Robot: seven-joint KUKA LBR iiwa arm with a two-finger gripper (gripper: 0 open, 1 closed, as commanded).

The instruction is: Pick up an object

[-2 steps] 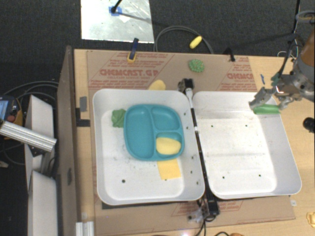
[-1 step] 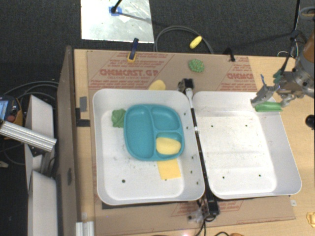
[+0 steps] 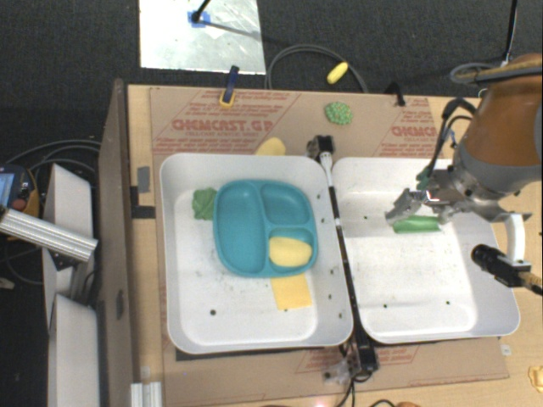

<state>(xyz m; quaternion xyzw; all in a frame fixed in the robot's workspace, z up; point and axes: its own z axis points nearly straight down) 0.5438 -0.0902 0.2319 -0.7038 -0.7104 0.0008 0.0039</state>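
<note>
In right bin (image 3: 475, 312): green object (image 3: 416, 224) just under fingers (image 3: 405, 205); finger state indiscernible.

arm (image 3: 509, 134) cropped at right edge

Gripper (image 3: 411, 207) low in right bin (image 3: 475, 312), green object (image 3: 416, 224) just beneath; teal plate (image 3: 246, 236) in left bin (image 3: 182, 253).

Two shallow white plastic bins (image 3: 188, 312) (image 3: 475, 312); one teal divided plastic tray (image 3: 246, 227); three yellow toy pieces (image 3: 289, 251) (image 3: 292, 292) (image 3: 271, 147); three green toy pieces (image 3: 204, 203) (image 3: 416, 224) (image 3: 338, 113).
</note>
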